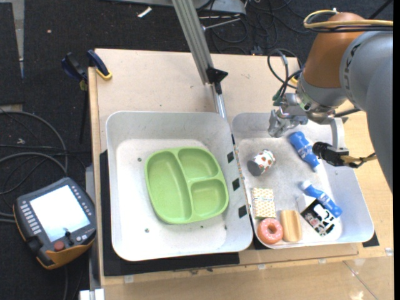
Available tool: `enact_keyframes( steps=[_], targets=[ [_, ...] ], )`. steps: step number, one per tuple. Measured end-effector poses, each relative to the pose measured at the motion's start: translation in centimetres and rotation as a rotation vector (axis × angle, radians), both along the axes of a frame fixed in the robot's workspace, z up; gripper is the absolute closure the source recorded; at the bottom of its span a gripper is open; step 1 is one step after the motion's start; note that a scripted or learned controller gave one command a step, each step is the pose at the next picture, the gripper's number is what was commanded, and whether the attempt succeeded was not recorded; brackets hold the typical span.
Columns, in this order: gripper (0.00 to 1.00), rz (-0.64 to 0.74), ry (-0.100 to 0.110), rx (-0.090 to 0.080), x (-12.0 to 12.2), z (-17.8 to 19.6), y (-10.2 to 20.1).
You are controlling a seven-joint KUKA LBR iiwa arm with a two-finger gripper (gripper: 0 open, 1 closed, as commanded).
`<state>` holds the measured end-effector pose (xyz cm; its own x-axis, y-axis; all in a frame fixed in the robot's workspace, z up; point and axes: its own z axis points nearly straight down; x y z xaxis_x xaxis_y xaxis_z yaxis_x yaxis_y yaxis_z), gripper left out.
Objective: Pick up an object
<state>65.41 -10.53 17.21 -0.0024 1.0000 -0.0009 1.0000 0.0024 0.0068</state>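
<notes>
Metal two-finger gripper (279, 125): positioned over right shallow white bin (362, 195), far corner; grip state cannot be told | blue plastic bottle (304, 149): lying just beside gripper | green divided plate (186, 184): seated in left bin (122, 167)

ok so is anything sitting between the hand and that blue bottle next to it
Nothing visible. The hand hangs over the far end of the right bin, and the blue bottle lies just beside it with bare bin floor between them. The other items lie nearer the camera.
</notes>
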Motion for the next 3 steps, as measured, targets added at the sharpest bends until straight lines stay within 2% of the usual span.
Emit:
enact_keyframes(
  steps=[1,2,3],
  targets=[
    [1.0,-0.001,0.0,-0.001,0.5,5.1,-0.9],
    [1.0,0.001,0.002,0.0,0.6,7.9,-0.9],
    [1.0,0.006,0.008,0.003,-0.9,8.2,5.2]
  ],
)
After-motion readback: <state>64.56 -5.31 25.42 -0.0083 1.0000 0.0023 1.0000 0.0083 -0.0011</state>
